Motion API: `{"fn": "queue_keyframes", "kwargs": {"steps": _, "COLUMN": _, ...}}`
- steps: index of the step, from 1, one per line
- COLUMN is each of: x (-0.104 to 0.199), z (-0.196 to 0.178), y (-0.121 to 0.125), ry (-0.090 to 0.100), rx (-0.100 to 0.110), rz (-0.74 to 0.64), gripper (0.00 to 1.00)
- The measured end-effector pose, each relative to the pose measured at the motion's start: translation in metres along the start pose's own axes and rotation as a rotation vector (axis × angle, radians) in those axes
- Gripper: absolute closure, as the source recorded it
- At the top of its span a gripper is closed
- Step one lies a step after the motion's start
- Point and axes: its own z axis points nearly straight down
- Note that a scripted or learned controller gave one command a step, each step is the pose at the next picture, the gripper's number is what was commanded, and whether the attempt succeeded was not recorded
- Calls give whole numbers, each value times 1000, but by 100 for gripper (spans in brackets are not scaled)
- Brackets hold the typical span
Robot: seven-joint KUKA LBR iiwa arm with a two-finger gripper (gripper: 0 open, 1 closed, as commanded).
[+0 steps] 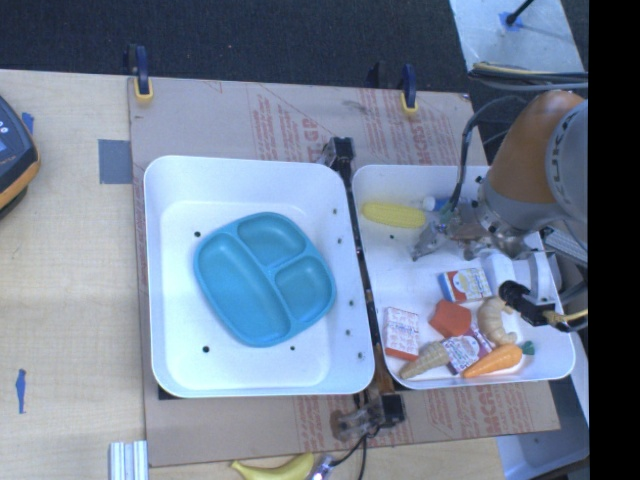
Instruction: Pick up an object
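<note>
Landmark: the right bin (pixel 372 268), taken at its left wall; every place below is given from it.
Left bin (pixel 160 268): touching that wall's outer side, holding a blue divided plate (pixel 264 277) near its middle.
Corn cob (pixel 394 214): just inside the wall, toward the far end, lying apart from the rest.
Near-end pile: red-and-white packet (pixel 402 330), cone (pixel 425 360), red block (pixel 452 318), small carton (pixel 465 285), carrot (pixel 493 361), packed close and partly touching.
Gripper (pixel 440 236): over the far half, between corn and carton; whether its fingers are apart or together I cannot tell.
Arm (pixel 530 158): comes in over the far right rim.
Risk: in the pile, a closing grasp would likely nudge neighbours or catch two things; the flat packet may slip.
Edges: corn sits near the far wall, so that side is tight.
Open room: bare floor around the corn's near side looks the easiest descent.
</note>
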Motion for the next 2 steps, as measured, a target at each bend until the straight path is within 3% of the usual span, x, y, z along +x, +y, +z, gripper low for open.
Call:
{"fn": "queue_keyframes", "kwargs": {"steps": 1, "x": -3, "z": 1, "y": -75, "ry": 1, "rx": 0, "rz": 0, "gripper": 0}}
{"fn": "queue_keyframes", "kwargs": {"steps": 2, "x": -10, "z": 0, "y": 3, "ry": 1, "rx": -2, "rz": 1, "gripper": 0}}
